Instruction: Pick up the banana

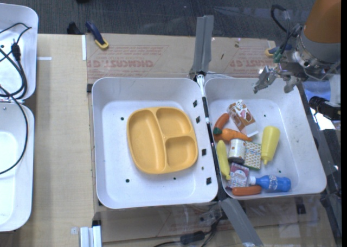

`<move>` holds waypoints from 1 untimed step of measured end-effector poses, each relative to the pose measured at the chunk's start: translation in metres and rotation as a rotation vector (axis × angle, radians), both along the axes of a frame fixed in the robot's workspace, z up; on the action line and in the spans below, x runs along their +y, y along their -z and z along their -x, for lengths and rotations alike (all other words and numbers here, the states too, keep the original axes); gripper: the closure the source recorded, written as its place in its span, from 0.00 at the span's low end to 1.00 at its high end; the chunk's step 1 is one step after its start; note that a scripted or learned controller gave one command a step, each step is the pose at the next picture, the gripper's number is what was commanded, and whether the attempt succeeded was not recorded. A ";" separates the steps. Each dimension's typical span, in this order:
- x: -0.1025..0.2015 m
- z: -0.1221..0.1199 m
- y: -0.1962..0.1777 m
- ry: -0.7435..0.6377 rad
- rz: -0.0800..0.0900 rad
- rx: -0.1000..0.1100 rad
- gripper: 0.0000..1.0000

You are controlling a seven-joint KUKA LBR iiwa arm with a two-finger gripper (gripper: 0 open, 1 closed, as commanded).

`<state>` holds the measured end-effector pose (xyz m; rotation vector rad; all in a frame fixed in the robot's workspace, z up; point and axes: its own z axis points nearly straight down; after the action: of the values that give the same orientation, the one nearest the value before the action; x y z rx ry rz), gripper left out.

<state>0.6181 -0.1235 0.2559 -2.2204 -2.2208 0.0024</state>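
Note:
The banana is a yellow, slightly curved piece lying along the left wall of the right bin, partly tucked under a small can. My gripper hangs over the far rim of the right bin, well up and to the right of the banana. Its two fingers are spread apart and open, with nothing between them. The orange band of the arm rises at the top right.
Crowding the banana are a carrot, a red-white box, a yellow bottle, a packet, a blue bottle and a sausage. The left bin holds a yellow divided plate.

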 end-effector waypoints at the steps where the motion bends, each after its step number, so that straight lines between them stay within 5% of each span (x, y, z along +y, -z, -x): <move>1: -0.058 0.062 0.052 -0.131 0.000 0.001 0.00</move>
<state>0.5557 -0.1815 0.2038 -2.0692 -2.3610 0.0033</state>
